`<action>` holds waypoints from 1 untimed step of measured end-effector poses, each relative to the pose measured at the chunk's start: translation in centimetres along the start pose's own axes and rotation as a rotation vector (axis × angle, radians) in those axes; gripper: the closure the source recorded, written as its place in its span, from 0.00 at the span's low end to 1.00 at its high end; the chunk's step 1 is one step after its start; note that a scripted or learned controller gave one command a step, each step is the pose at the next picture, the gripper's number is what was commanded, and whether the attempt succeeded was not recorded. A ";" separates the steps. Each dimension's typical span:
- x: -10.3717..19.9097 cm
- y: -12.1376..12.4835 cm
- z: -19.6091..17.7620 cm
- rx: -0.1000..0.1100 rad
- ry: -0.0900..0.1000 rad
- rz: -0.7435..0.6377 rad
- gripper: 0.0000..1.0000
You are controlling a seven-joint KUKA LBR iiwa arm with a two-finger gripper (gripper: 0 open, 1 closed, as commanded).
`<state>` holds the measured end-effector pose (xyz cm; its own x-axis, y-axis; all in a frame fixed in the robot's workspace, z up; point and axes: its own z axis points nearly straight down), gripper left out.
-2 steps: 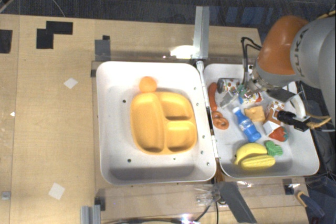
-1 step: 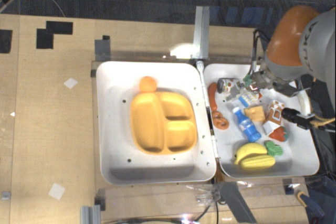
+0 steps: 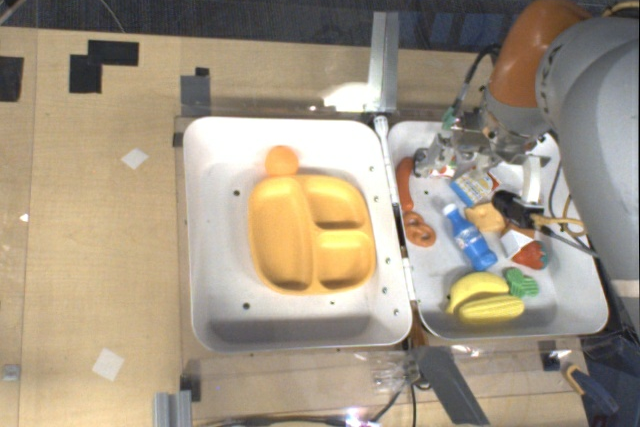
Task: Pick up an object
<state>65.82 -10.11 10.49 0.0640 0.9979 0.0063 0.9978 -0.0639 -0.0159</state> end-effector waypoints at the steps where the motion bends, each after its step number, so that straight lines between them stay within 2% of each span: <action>1: -0.2 1.1 0.2 0.007 -0.001 -0.129 0.00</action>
